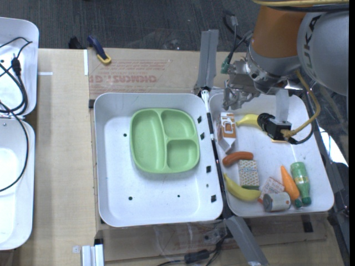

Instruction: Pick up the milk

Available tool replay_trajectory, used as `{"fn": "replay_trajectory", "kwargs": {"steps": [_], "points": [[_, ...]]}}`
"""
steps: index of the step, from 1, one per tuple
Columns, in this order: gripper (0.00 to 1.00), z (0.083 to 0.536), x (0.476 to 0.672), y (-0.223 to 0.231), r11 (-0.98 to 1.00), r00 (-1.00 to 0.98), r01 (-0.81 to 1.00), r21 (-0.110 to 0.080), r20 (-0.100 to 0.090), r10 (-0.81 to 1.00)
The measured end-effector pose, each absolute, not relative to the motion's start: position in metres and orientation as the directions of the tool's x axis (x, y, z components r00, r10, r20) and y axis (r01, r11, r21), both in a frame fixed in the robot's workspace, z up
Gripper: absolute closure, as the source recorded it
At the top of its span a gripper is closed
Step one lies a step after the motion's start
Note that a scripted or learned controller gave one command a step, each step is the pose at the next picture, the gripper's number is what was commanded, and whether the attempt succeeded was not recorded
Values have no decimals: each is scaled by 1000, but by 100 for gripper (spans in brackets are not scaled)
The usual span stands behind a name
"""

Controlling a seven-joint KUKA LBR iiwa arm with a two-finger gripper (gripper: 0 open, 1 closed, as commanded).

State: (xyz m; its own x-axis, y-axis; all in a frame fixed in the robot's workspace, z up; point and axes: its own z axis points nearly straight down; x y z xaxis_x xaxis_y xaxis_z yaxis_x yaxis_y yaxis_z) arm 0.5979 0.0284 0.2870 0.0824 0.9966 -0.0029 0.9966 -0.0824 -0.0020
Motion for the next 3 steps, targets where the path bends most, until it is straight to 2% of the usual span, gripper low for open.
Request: {"fn": "replay_trajectory", "kwargs": {"steps": [1, 2, 3], "points": [[100, 278, 534, 18, 102, -102, 995, -4, -1, 995], [100, 273, 482, 43, 436, -436, 900, -3, 0, 900], [100, 239, 478, 97, 738, -738, 675, -3, 1, 675]]}}
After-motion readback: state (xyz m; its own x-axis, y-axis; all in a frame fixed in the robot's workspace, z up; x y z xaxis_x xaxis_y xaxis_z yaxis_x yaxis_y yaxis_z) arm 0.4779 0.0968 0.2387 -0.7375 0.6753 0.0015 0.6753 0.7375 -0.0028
